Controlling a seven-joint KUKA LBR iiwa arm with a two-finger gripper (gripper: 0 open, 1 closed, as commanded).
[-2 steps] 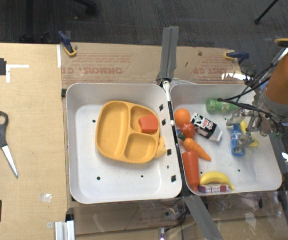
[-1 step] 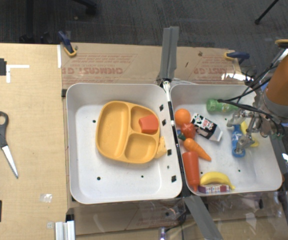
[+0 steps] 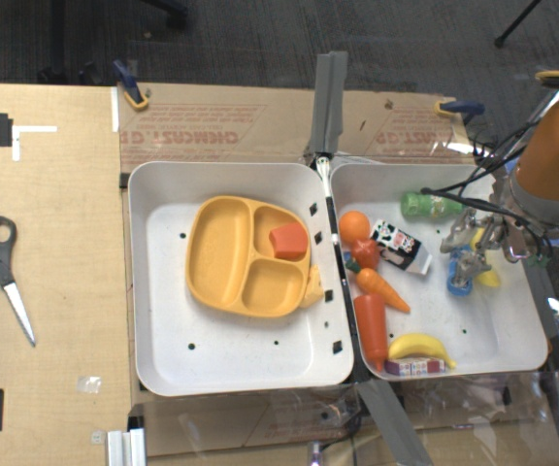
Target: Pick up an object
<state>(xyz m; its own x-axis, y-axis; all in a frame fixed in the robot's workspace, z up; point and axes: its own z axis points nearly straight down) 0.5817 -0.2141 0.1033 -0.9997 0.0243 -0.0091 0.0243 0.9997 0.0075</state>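
Note:
My gripper [image 3: 474, 249] hangs over the right side of the right bin [image 3: 512, 357], reaching in from the right under the arm's orange band [image 3: 556, 153]. Directly below it is a small blue object [image 3: 461, 276], with a small yellow piece [image 3: 491, 280] beside it. Whether the gripper touches the blue object is unclear. Also in this bin are a green bottle [image 3: 431, 204], an orange [image 3: 354, 225], a black-and-white carton [image 3: 399, 246], a carrot [image 3: 383, 290], a red cylinder [image 3: 371, 326], a banana [image 3: 419, 346] and a small pink box [image 3: 414, 366].
The left bin [image 3: 163, 348] holds a yellow divided plate [image 3: 223, 256] with a red block [image 3: 287, 242] in its upper right compartment. Scissors [image 3: 4, 270] lie on the wooden bench at far left. Cables run beside the arm at the right.

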